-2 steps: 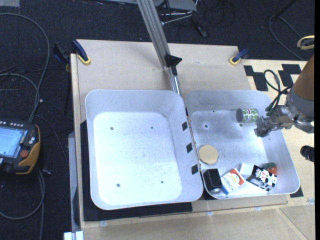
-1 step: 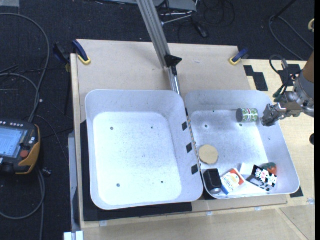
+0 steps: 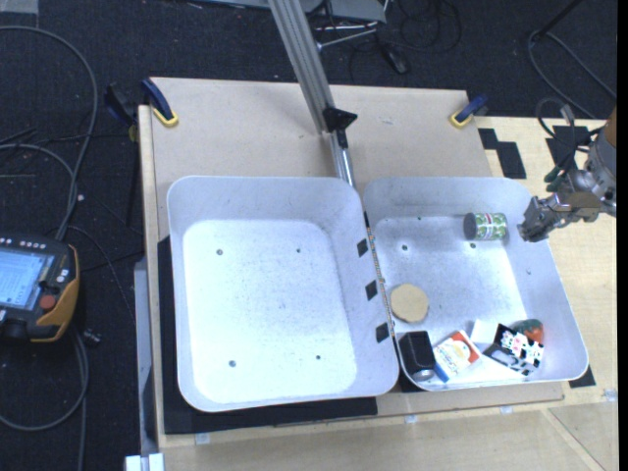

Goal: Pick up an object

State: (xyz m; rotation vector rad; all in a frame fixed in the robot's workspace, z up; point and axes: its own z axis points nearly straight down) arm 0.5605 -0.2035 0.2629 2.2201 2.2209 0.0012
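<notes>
From the overhead camera I see my gripper point(image 3: 538, 222) at the right bin's point(image 3: 446, 192) far right rim, fingers' state I cannot tell, with a small green can point(image 3: 486, 226) lying just to its left and the tan disc point(image 3: 410, 303), black block point(image 3: 417, 350) and cartons point(image 3: 457, 351) nearer the front.

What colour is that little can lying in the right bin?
Green with a silvery end, lying on its side; the camera view shows the can best.

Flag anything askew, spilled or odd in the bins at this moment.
Only the small green can stands out: it lies on its side near the right bin's far wall, beside the gripper. Nothing looks spilled or damaged.
</notes>
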